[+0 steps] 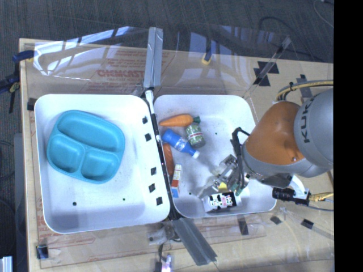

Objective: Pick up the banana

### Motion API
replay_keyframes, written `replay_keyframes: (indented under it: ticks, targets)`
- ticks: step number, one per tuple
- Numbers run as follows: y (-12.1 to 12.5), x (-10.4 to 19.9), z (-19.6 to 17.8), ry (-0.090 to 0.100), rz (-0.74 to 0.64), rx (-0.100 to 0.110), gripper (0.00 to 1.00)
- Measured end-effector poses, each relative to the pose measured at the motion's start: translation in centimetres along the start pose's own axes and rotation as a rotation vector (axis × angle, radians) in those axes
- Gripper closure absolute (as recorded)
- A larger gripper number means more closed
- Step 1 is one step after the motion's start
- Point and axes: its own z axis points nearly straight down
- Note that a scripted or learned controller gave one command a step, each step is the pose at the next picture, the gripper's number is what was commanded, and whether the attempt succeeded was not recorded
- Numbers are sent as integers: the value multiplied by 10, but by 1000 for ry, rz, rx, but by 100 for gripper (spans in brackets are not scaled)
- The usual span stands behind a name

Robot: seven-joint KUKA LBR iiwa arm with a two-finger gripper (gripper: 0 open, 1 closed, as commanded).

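You can see only a sliver of the banana [223, 185], a yellow patch in the near right part of the right bin [249, 109], right at the pincer [228, 175]. Whether the pincer is released or clenched you cannot tell. Just nearer lies a black-and-white pack [221, 200]. Farther left sit a carrot [176, 120], a green jar [194, 134] and a blue bottle [177, 143]. The left bin [57, 214] holds a blue divided plate [85, 146].
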Motion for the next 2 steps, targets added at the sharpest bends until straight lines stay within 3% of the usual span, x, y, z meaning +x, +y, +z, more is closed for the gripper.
replay_keyframes:
  ticks: [1, 2]
  targets:
    - [16, -20, -1, -3, 29, 1, 0]
    - [1, 0, 0, -1, -3, 0, 0]
